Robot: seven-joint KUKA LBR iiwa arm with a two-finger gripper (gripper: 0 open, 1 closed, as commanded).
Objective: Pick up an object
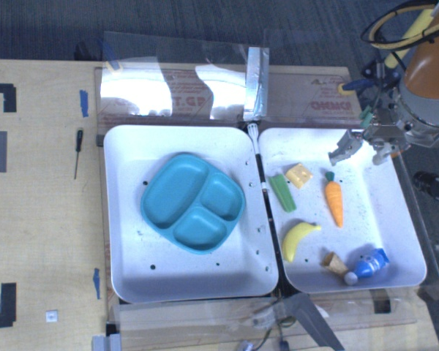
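Tool [360,151] open with nothing in it, up above the right bin's [410,269] far corner. Best to drop straight over the carrot [335,202], one finger each side, then squeeze softly.

I see glossy white plastic bins [124,218], a smooth matt blue tray [194,202], and pale wood bench [36,218].

bins [124,196]: white, both
divided plate [194,202]: solid turquoise blue
carrot [335,202]: orange, green top
banana [297,238]: yellow
block [299,175]: pale yellow
stick [282,193]: green
bottle [369,264]: blue, white cap end
arm [424,79]: grey, orange band
bench [36,218]: light wood, black corner marks
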